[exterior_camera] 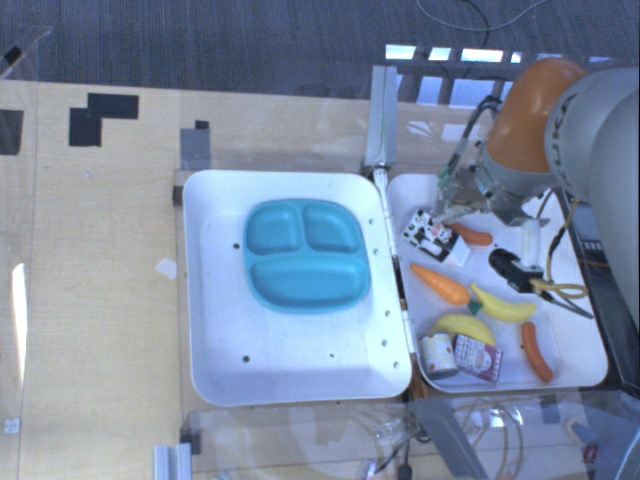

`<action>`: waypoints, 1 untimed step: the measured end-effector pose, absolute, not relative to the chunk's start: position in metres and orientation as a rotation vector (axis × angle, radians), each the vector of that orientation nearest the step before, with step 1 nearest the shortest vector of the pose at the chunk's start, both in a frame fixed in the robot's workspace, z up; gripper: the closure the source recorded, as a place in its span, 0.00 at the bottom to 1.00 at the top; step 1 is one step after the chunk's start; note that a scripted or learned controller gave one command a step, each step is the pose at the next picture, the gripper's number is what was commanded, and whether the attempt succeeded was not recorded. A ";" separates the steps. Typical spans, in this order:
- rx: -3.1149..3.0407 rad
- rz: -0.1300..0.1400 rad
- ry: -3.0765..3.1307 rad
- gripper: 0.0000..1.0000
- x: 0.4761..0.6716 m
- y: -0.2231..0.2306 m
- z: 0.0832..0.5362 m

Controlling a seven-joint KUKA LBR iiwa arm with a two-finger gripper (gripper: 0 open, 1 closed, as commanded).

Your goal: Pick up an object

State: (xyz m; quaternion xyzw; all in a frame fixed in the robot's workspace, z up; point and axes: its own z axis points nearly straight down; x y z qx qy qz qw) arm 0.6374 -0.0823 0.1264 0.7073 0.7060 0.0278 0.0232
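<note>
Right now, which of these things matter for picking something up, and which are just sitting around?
For the job:
gripper over the right bin
carrot
two bananas
two sausages
small can
printed packet

Lying about:
blue divided plate in the left bin
black tape marks on the bench

One fixed camera, mounted high above the pale wooden tabletop (pixel 100 268), looking down at a slant. Far edge of the tabletop and dark grey carpet floor (pixel 200 18) sit at the top of frame, near edge at the bottom. Mid distance: both shallow white plastic bins fit in shot, left bin (pixel 215 368) roughly centre, right bin (pixel 590 363) pushed toward the right side. The grey arm with the orange band (pixel 535 108) enters from upper right, close to the lens and partly cropped.
</note>
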 end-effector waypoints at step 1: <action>2.569 0.006 1.804 1.00 0.643 -0.036 0.251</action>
